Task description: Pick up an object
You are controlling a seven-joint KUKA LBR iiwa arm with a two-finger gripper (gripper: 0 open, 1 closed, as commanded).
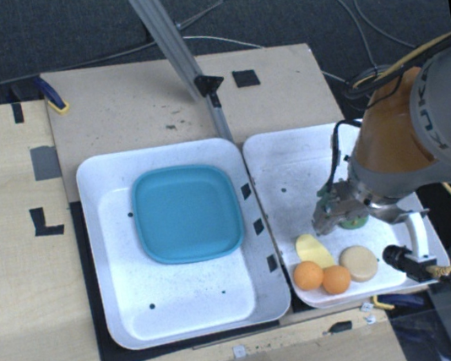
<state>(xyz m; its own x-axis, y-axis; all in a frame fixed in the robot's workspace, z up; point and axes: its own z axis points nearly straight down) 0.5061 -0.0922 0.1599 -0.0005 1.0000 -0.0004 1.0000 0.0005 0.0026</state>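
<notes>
**Arm low over the right bin, four small items bunched at its near edge**

Two white bins sit side by side on the bench. The left bin [115, 237] carries one thing, a blue square plate [186, 213] lying flat toward its far half. The right bin [287, 165] has the crowd: count four small pieces clustered at the near side. There are two orange balls [309, 275] touching each other, the second orange ball [336, 279] just to the right of the first. A pale yellow piece [311, 248] lies just beyond them, and a round cream-coloured piece [359, 263] rests to the right, against the second ball.

The arm [411, 136] comes in from the right, its grey body and orange band bulking over the right rim of the bin, the wrist bent down into the bin. The gripper [334, 215] hangs low, just beyond and to the right of the yellow piece, close above the cluster. Something greenish shows at the gripper's tip, too small and shadowed to name.

Whether the fingers are spread or closed, I cannot tell; the wrist housing hides them from here, and nothing can be seen clamped between them. The arm's bulk also covers the right bin's right side, and a cable [339, 152] loops above the wrist.
</notes>
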